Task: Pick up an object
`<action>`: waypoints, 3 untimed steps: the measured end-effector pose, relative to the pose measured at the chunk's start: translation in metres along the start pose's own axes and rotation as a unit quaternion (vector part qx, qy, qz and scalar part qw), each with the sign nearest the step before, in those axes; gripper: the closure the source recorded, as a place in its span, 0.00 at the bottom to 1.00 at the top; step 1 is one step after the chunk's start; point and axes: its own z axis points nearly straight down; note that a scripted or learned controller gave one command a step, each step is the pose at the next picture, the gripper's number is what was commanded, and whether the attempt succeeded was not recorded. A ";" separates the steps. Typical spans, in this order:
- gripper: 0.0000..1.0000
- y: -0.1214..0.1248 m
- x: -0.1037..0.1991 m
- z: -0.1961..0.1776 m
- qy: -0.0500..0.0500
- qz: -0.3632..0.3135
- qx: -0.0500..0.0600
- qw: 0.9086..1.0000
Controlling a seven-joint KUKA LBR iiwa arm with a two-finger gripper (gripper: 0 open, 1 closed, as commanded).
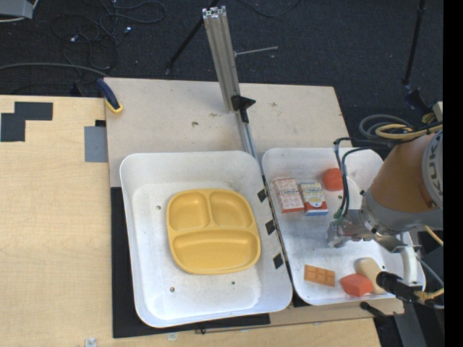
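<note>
white bins sat side by side on the bench. the left bin (145, 280) carried a yellow tray (213, 231) with three compartments, lying flat near its middle. the right bin (289, 266) held the small things, and the arm (405, 179) reached over it from the right, its orange band above the wrist.

the gripper (341, 236) hung low over the middle of the right bin, over bare floor; whether it was wide or narrow i could not tell, and nothing showed between its tips. two cartons, a pink one (288, 194) and a green one (313, 197), lay touching each other just up and left of it. an orange ball (332, 179) lay near the green carton, toward the far wall. a cracker (320, 275) lay below the gripper, near the front rim, with a red piece (357, 285) and a pale roll (368, 269) close together to its right.

judging by this, no object was taken yet. the cartons looked nearest, but touching as they did, a closing grip might catch both or push them apart. better to centre on one carton's free side, come straight down, and close across its narrow width. the ball would likely roll.
</note>
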 end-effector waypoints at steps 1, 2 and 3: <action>1.00 -0.003 0.001 -0.062 -0.003 -0.003 -0.001 1.000; 1.00 -0.004 0.003 -0.125 -0.003 -0.003 -0.001 1.000; 1.00 -0.004 0.002 -0.124 -0.002 -0.003 0.002 1.000</action>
